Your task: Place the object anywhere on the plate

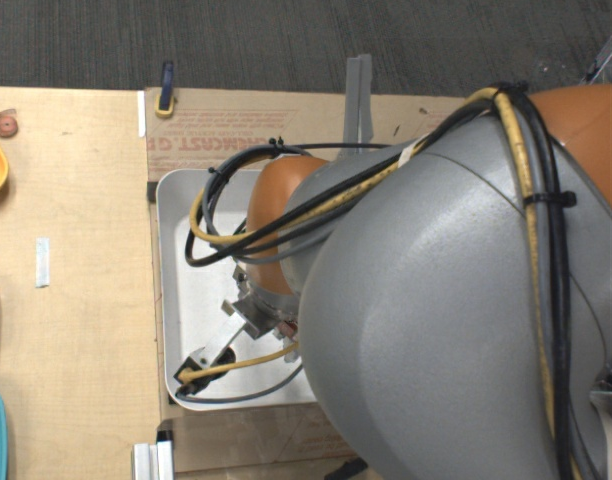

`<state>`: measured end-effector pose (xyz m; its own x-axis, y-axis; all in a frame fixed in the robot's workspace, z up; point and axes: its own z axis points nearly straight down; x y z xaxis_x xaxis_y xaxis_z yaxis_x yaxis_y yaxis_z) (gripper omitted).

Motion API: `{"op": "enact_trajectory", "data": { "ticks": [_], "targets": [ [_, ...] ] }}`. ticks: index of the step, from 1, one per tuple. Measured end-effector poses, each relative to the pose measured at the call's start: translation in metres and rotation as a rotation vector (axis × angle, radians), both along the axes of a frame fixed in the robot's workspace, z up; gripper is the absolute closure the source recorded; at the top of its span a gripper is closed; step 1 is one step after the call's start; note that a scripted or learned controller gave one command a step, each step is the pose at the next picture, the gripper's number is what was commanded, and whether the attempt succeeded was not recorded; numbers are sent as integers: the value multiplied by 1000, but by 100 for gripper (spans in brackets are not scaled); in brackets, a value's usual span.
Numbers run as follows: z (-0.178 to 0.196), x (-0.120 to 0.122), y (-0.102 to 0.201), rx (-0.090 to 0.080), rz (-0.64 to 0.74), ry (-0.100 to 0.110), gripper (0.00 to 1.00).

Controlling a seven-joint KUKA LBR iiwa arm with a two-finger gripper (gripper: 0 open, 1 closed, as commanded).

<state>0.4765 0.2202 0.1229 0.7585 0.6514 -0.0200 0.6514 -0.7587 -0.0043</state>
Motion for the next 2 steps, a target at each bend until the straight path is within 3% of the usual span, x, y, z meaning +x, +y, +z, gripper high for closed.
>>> {"op": "enact_trajectory", "data": {
  "ticks": [1,2],
  "targets": [
    [266,2,8,5,-77,-17,0],
    [274,3,7,2,-81,-16,100]
  ]
}}
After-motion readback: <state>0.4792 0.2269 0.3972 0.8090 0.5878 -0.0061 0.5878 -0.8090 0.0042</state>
